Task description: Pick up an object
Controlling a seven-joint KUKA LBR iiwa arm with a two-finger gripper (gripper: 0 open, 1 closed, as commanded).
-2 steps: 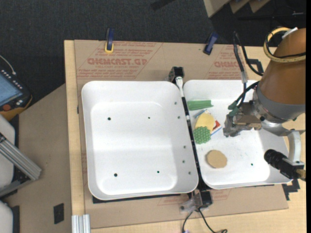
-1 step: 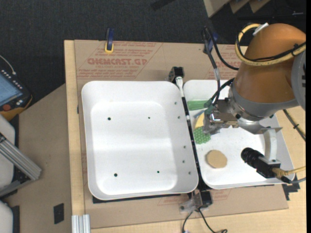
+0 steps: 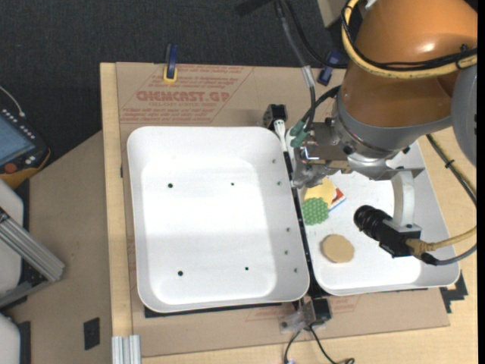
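Note:
Three small things lie in the right bin near its left wall: a yellow piece with an orange edge, a green studded ball just below it, and a tan round disc nearer the front. The gripper hangs under the orange and grey wrist, low over the right bin's left wall, just above and left of the yellow piece. The wrist hides most of its fingers. I see nothing held between them.
The left bin is white with a few dark dots on its floor. Both bins rest on a brown cardboard sheet with red print. The arm's bulk covers the back of the right bin.

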